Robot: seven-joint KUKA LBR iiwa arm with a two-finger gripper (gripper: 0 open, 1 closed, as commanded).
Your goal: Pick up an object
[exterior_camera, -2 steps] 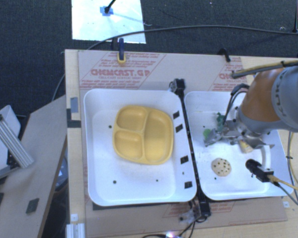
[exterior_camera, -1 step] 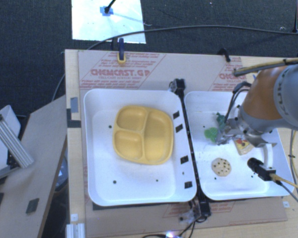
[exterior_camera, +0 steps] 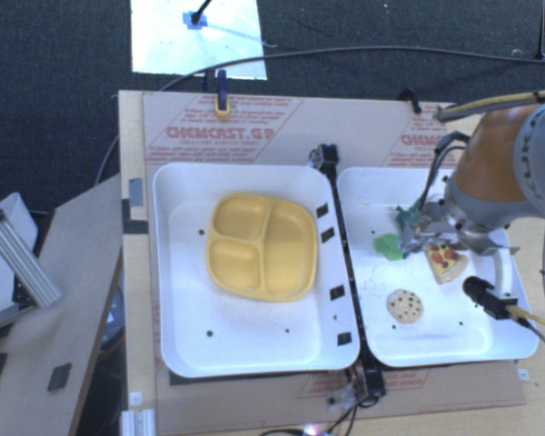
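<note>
Two white bins on worktop (exterior_camera: 254,116), left bin (exterior_camera: 177,271) with one yellow divided plate (exterior_camera: 262,245), right bin (exterior_camera: 454,339) with one green toy (exterior_camera: 388,246), one pizza slice (exterior_camera: 445,262), one cookie (exterior_camera: 404,306), pincer (exterior_camera: 411,236) low beside green toy, its state cannot be told.

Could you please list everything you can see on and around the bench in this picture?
Bins: two, white, side by side on the bench.
Divided plate: one, yellow, three compartments, middle of the left bin.
Green piece: one, green, upper left of the right bin, right by the gripper.
Pizza slice toy: one, tan with red spots, right bin, right of the green piece.
Cookie toy: one, tan with dark spots, right bin, near its front.
Black clips: several, along the seam between the bins.
Printed board: one, pale with red lettering, under the bins.
Arm: one, grey with orange band, reaching in over the right bin.
Gripper: one, low over the right bin beside the green piece.
</note>
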